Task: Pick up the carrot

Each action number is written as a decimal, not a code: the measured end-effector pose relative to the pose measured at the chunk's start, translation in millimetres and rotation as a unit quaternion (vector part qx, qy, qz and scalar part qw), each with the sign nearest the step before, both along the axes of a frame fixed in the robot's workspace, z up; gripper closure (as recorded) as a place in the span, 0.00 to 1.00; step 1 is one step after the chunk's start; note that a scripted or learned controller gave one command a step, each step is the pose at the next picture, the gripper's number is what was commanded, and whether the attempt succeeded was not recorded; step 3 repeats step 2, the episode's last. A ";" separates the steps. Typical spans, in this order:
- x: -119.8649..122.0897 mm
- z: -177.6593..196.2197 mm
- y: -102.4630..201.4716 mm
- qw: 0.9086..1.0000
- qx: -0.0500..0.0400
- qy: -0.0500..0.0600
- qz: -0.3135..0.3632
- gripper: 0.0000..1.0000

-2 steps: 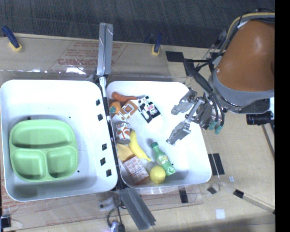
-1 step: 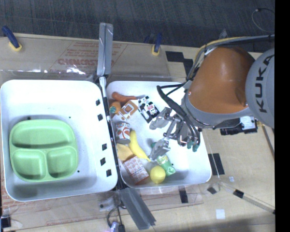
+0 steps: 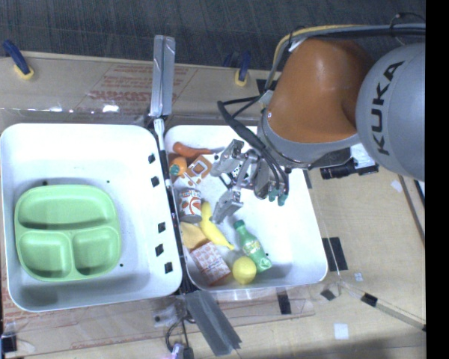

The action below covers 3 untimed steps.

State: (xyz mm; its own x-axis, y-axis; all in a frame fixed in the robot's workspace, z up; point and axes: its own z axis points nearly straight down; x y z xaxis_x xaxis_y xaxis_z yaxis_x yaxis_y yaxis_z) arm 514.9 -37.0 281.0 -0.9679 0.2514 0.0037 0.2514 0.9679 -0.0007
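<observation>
The carrot (image 3: 191, 150), orange and slim, lies at the far left corner of the right bin (image 3: 303, 234), pointing right. My gripper (image 3: 222, 188) hangs over the middle of that bin, to the right of and a little nearer than the carrot. Its two grey fingers are spread, one fingertip (image 3: 223, 163) close to the carrot's right end, the other (image 3: 220, 210) over the banana (image 3: 214, 226). Nothing is held between them. The orange wrist band (image 3: 314, 88) covers the bin's far right part.
Crowded along the right bin's left side are an orange-and-white packet (image 3: 198, 169), a small can (image 3: 189, 200), a yellow wedge (image 3: 191, 235), a green bottle (image 3: 251, 245), a lemon (image 3: 244, 269) and a reddish box (image 3: 209, 262). The left bin (image 3: 82, 144) holds a green divided tray (image 3: 67, 230).
</observation>
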 end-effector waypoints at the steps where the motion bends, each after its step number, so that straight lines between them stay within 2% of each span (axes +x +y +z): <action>1: -38.2 -62.9 -27.3 1.000 0.000 0.001 0.020 0.00; 2: -38.3 -74.1 -52.6 0.998 0.001 0.001 0.068 0.00; 3: -38.3 -74.1 -52.6 0.998 0.001 0.001 0.068 0.00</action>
